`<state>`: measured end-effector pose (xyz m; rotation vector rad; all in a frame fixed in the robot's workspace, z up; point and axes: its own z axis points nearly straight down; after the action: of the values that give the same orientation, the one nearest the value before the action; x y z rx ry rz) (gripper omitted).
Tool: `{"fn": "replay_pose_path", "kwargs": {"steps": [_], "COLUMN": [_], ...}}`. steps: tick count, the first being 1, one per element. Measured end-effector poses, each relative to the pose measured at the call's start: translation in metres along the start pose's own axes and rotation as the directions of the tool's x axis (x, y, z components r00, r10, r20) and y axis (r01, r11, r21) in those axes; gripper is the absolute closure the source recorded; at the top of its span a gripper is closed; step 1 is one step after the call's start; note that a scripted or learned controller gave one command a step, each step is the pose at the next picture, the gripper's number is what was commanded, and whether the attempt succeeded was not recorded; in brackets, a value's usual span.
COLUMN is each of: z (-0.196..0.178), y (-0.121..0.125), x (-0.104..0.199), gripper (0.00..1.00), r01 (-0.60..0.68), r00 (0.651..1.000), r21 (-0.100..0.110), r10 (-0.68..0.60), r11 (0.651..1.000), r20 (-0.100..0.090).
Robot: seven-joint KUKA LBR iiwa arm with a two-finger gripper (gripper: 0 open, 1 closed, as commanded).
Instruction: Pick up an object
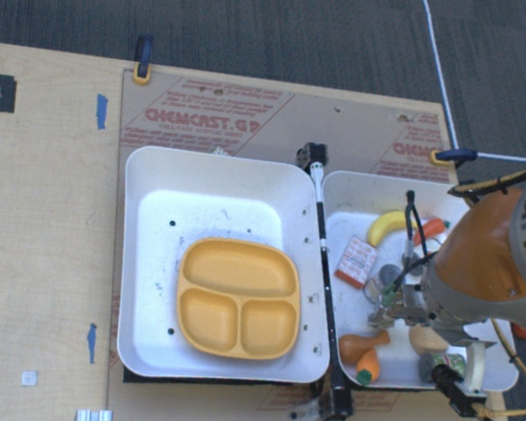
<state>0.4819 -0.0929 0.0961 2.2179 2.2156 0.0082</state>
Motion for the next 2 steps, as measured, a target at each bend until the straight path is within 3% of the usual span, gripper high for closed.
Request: {"fn": "replay_pose_path", "kwargs": {"steps": [1,2], "z": [0.0,0.01], "y": [0.0,-0.002], "x": [0.0,-0.01], "gripper": [0.0,0.0], "r01": [0.0,0.0], "r00": [1.0,1.0], "r21": [0.0,0.006], "r10": [0.0,0.0], "r11": [1.0,1.0], "r20": [0.0,-0.001]}}
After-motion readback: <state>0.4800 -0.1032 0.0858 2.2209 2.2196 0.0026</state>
